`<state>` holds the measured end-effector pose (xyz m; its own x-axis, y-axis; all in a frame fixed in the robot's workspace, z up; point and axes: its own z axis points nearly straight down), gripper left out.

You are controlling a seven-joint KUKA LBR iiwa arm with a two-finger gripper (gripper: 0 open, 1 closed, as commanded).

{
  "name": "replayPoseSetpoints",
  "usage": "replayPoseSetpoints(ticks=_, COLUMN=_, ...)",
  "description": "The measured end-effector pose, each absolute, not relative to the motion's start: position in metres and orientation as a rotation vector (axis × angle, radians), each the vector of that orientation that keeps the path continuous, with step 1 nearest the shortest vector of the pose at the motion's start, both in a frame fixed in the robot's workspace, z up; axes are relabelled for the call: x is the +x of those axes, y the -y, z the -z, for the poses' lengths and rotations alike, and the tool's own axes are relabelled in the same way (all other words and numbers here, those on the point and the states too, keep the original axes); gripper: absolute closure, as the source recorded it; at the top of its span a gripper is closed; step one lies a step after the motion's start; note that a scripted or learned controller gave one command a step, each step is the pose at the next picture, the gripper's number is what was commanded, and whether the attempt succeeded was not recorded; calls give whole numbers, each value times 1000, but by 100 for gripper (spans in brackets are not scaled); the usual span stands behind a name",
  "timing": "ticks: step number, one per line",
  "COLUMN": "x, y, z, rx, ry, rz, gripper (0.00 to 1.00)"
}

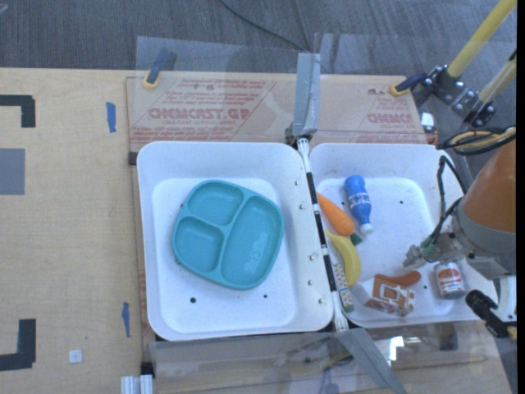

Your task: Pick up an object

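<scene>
Lying nearest in the right white bin (385, 156) are a small red-labelled can (449, 280) and an orange-and-white packet (393, 292). The gripper (426, 251) hangs just above them; whether it is apart or together, I cannot tell. Farther back lie a yellow banana (348, 258), orange carrot (335, 215) and blue bottle (358, 201).

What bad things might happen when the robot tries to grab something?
The gripper hangs between the small can and the orange packet, so it might bump one while going for the other. The carrot, banana and blue bottle lie bunched by the bin wall, so grabbing one could shove its neighbours.
</scene>
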<state>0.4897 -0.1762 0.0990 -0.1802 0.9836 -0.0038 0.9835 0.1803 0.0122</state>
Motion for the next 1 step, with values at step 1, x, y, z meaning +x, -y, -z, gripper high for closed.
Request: replayPoseSetpoints(ticks=1, x=490, y=176, z=-99, rx=2005, ry=-2405, rz=-11, gripper=0)
